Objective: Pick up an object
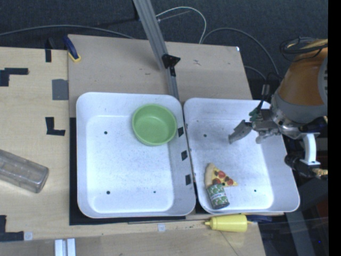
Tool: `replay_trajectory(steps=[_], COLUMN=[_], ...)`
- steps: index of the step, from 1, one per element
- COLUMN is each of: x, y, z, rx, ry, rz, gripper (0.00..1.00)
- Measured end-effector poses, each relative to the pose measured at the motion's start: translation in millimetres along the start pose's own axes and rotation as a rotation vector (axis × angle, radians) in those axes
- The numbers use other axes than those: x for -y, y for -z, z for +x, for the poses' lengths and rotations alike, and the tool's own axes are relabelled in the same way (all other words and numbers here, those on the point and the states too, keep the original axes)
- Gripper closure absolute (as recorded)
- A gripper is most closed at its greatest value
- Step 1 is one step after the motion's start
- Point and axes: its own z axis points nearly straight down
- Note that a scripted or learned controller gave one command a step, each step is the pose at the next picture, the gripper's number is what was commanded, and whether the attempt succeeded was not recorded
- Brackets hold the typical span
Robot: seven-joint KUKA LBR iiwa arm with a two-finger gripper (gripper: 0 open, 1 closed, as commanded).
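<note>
Camera view, left to right. A clear plastic cylinder (21,170) lies on the table (106,63) at 9 o'clock of the left bin (96,196). A green bowl (154,124), round and upright, sits in that bin toward 1 o'clock. In the right bin (277,196), toward 7 o'clock, lie a pizza-slice toy (219,175), yellow with red spots, and a small dark green can (218,195) on its side, touching the slice. A yellow bottle (230,223) lies on the table just outside the bin at 6 o'clock. The gripper (242,132) hangs over the right bin at 2 o'clock, well apart from the toys, nothing between its fingers; whether they stand apart or together cannot be told.
</note>
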Motion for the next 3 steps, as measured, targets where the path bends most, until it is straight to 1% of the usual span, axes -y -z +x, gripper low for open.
replay_trajectory(steps=[1,2,3], x=[0.0,2.8,3.8], y=[0.0,-64.3,-117.6], z=[-0.1,-2.1,-1.3], rx=[0.0,0.0,0.001], ry=[0.0,-0.001,-0.001], rz=[0.0,0.006,0.003], gripper=[0.0,0.0,0.0])
